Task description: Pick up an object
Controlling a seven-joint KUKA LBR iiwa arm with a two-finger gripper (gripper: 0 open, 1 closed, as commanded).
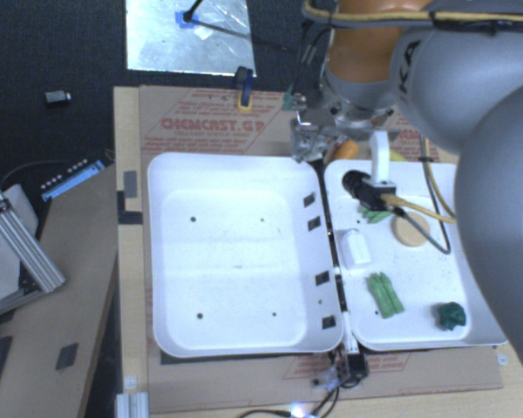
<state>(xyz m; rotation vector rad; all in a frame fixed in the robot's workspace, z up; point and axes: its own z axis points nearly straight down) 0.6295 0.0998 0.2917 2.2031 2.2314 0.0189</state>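
Dark speckled floor surrounds a pale bench. On the bench lies a brown board with red lettering (211,122), and on that sit two shallow bins that touch along their inner rims: left white bin (235,259), right white bin (418,277).

Grey arm with orange band (379,7) enters from the right, above the back edge of the right white bin. Gripper (309,142) hangs over the back rims, about where the two bins meet. Whether it is released or clenched cannot be told from this angle.

Objects to pick, all in the right white bin:
- small white rectangular block (357,249), close to the inner wall
- ridged green plastic stick (385,294), near the block on its front side, not touching
- dark green lumpy piece (451,315), toward the front right corner
- flat tan round disc (410,231), mid-bin
- pale green scrap (376,217), just left of the disc, partly covered
- orange rounded item (347,150), at the back rim just right of the gripper, mostly hidden

Blue and yellow clamp (243,87) sits on the board's back edge. Crinkled silver sheet (189,20) lies on the floor behind.
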